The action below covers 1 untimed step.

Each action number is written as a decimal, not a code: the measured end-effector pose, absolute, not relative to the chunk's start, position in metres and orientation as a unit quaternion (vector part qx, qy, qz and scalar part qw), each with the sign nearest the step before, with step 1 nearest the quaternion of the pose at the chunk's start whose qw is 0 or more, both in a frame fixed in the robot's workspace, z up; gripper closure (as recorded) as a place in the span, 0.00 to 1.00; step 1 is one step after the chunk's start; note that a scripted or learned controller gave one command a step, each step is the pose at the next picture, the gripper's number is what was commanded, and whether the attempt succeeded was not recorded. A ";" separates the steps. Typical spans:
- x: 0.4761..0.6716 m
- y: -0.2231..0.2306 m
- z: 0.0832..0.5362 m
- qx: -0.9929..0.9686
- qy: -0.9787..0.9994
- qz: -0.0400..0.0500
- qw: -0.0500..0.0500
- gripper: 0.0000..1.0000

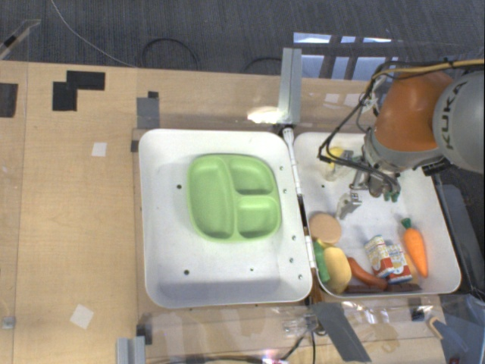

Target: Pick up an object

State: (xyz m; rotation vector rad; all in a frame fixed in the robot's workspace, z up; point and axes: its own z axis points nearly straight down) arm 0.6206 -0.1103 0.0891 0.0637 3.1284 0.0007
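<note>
Blurred gripper [362, 194] above perhaps half-hidden toys [364, 264]

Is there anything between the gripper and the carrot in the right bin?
Nothing visible blocks the way. The gripper hangs above bare bin floor, and the carrot lies lower right of it. The small can sits beside the carrot, off the direct line.

Orange carrot [414, 250] lying lengthwise near right bin's [439, 203] right wall.
</note>
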 end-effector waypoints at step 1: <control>0.611 -0.129 0.089 0.003 1.000 0.000 0.007 0.00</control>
